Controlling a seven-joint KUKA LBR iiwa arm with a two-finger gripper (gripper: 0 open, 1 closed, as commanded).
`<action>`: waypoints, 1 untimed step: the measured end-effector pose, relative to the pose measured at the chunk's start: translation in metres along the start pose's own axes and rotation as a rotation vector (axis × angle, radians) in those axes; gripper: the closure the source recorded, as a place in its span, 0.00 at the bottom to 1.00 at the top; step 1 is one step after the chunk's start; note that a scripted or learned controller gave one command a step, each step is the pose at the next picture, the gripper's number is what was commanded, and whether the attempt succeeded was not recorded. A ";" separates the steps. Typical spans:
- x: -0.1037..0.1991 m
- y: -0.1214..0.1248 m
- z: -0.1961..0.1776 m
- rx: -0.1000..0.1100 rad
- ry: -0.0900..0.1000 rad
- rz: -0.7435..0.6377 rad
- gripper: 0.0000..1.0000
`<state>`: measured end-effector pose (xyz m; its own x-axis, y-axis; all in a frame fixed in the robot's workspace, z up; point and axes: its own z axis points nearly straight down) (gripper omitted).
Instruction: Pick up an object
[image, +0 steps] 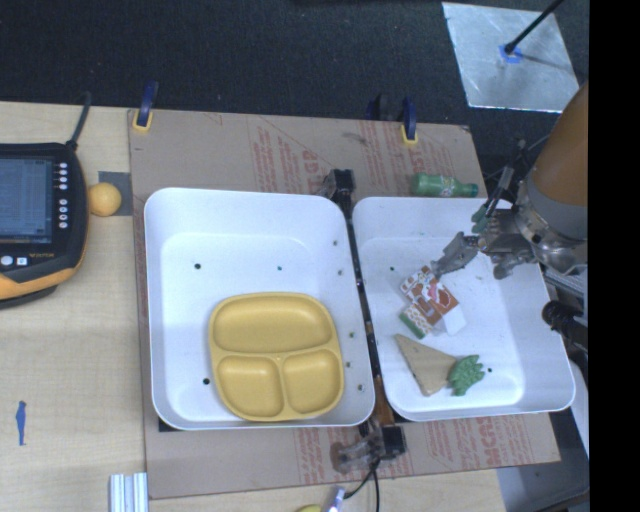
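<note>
A: Looking at the right bin (500, 395) now. Gripper (440, 264) sits low over its middle, tips just at the top edge of the carton (430, 303), a small red-and-white printed box lying flat, askew. Jaws: too small and dark, cannot tell whether they are apart or together. Nothing visibly held.

B: Carton is the target then?

A: My guess, since it is nearest the tips. Likely light, thin card, stiffish but would crush under a hard squeeze. Glossy print, so maybe slippery. Best hold is across the short sides, mid-length, not on a corner.

B: Other stuff in there?

A: Tan wedge (424, 364) just below the carton, flat, looks like a toy sandwich or pizza slice, probably rigid plastic, hard to get under. Green toy (466, 374) touching the wedge's right end, lumpy, small, looks easy to pinch. All three are clustered close, so a wide approach could nudge a neighbour.

B: Surface?

A: Smooth white plastic floor, shallow walls. Things will slide if pushed sideways. Carton is well off the walls, so room on all sides but the lower one.

B: Left bin (170, 300)?

A: Yellow tray (275, 355), three compartments, lying flat. Well apart from the arm. Bins rest on cardboard (250, 150) on the bench; pendant (35, 220) and a yellow ball (104, 198) far left, green bottle (444, 185) behind the right bin.
</note>
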<state>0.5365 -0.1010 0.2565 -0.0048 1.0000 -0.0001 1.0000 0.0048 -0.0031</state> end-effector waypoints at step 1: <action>-0.019 0.027 0.048 0.002 -0.001 0.000 0.00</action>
<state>0.5638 -0.1195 0.2083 -0.0046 1.0000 -0.0010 1.0000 0.0046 -0.0052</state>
